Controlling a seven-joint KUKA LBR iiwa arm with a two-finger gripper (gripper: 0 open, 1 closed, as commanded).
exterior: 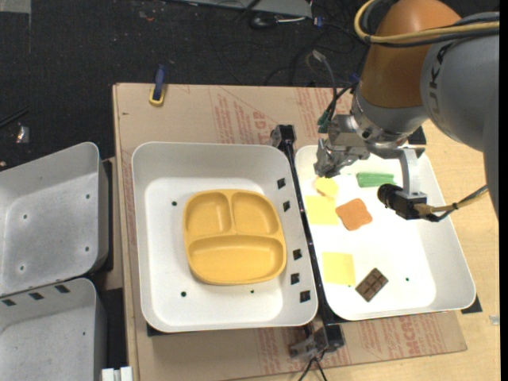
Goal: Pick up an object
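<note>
Reaching into the right bin [444,252], the pincer [327,165] hangs just above a small yellow piece [325,187] near the bin's left wall; whether it is open cannot be told. Likely the approach step: next comes lowering and closing on it.

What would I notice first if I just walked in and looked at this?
Probably the big grey arm with its orange band, reaching in from the right over the right bin. Next, the yellow divided plate in the left bin. Its gripper hangs just above a small yellow piece.
</note>
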